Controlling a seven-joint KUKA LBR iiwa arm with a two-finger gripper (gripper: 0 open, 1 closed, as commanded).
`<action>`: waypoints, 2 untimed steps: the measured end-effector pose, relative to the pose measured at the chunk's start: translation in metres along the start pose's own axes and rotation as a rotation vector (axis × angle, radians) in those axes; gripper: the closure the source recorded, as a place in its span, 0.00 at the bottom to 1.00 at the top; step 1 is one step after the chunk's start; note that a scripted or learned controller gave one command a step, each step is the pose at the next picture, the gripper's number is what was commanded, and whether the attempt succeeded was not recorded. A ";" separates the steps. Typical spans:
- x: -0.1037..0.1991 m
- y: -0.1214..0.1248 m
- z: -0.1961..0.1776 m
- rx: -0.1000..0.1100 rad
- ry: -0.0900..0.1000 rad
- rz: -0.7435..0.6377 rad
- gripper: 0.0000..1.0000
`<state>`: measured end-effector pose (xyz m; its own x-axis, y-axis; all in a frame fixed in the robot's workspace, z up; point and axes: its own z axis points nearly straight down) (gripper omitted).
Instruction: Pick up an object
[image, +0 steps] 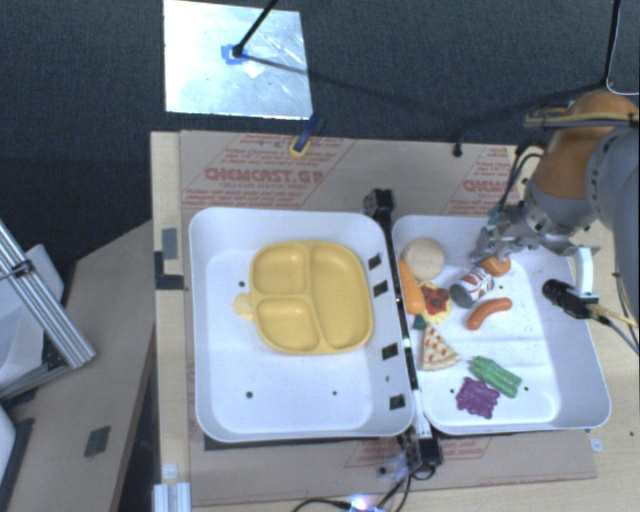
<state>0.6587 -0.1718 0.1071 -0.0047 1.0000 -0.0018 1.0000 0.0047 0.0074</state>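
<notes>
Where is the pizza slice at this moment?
In the camera view, the pizza slice lies in the right bin, near its left wall, just below the carrot and left of the green vegetable.

Left bin: I see a shallow white bin holding a yellow plastic divided plate with three compartments.
Right bin: I see a second white bin, just beside the first.
Contents: I count a round beige bun, an orange carrot, a pizza slice, a small can, an orange-brown sausage, a green ridged piece and a purple grape cluster.
Arm: I see the grey arm's gripper low over the bin's far side, just above the can.
</notes>
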 end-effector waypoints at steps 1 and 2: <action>0.002 -0.005 -0.061 -0.001 0.000 0.001 1.00; 0.002 -0.002 -0.117 -0.002 0.000 0.000 1.00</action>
<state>0.6554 -0.1696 0.2238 -0.0043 1.0000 -0.0022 1.0000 0.0043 0.0090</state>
